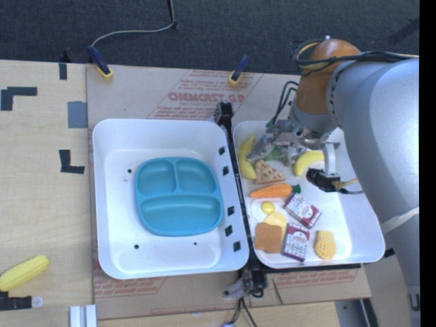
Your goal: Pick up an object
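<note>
gripper (283, 145) hangs low over the right bin (361, 234), can't tell how the fingers are set. pizza slice (268, 173) lies just below them, banana (246, 157) beside. i'd drop straight down, centre on one piece.

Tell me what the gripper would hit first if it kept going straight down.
Likely the pizza slice below the gripper, with a banana close beside it; depth is hard to judge from this slanted view.
</note>
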You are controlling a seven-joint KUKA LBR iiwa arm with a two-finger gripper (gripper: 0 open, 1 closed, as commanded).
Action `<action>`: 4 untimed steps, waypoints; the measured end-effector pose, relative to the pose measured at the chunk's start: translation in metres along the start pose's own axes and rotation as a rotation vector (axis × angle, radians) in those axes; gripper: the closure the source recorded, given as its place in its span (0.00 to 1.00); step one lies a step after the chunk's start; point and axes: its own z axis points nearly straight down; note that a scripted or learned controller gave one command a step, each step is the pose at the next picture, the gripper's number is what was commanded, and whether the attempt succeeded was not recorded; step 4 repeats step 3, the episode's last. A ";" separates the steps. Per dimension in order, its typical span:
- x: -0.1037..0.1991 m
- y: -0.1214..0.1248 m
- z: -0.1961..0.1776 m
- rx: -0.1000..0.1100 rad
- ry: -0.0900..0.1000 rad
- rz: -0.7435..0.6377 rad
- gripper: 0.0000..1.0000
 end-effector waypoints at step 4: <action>0.000 0.000 0.000 0.000 -0.001 0.001 0.00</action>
